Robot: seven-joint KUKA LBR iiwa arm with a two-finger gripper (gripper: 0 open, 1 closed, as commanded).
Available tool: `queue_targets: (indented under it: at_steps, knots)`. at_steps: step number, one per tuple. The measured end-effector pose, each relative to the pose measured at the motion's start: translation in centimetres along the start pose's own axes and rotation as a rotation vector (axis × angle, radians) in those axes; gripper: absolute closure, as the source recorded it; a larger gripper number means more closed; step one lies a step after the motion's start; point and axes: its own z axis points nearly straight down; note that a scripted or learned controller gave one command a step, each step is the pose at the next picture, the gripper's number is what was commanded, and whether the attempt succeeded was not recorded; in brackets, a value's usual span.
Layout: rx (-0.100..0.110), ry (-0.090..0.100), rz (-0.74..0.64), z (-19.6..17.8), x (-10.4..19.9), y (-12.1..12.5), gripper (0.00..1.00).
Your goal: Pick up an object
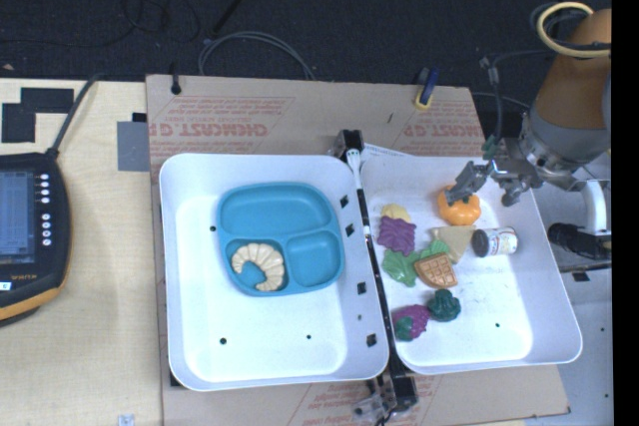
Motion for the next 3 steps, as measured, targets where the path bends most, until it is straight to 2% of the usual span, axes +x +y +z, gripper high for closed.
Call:
queue_targets:
  at_steps: [1, 2, 3]
  knots:
    - [-0.003, 0.000, 0.001, 10.1, -1.6, 2.6, 0.00]
    - [0.001, -0.001, -0.004, 12.2, 3.4, 3.8, 0.00]
    - [0.004, 0.001, -0.001, 11.3, 3.2, 3.7, 1.00]
